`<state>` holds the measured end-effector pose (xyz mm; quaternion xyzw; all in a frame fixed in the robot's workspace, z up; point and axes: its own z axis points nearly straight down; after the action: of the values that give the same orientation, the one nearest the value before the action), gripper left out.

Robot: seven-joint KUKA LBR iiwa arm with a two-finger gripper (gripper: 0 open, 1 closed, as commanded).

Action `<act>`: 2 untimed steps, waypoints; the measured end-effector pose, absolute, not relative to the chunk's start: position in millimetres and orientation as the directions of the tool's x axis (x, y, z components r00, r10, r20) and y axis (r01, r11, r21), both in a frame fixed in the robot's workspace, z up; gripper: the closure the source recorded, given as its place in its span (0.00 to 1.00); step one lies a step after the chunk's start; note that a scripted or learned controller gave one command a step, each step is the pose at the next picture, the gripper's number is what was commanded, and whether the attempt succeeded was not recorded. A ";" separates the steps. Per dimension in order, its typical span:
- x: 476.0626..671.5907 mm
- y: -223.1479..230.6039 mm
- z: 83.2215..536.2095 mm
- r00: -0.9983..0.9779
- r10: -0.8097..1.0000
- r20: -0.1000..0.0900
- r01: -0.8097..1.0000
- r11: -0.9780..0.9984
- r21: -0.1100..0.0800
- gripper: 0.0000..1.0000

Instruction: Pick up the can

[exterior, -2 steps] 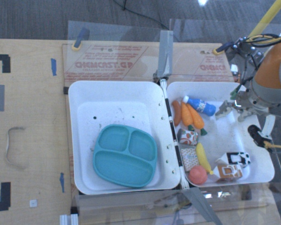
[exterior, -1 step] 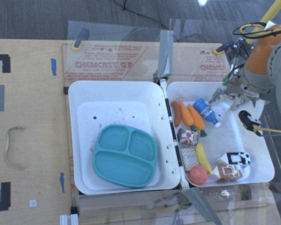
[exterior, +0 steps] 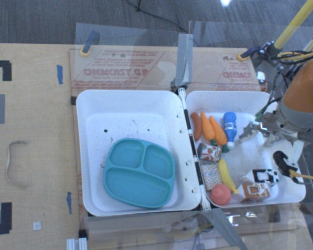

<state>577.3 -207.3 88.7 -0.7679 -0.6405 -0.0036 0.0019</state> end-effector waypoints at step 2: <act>619.1 -210.6 88.5 0.135 0.991 0.013 0.991 -0.135 0.002 0.00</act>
<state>619.1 -210.6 88.5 -0.7533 -0.6576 -0.0054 0.0033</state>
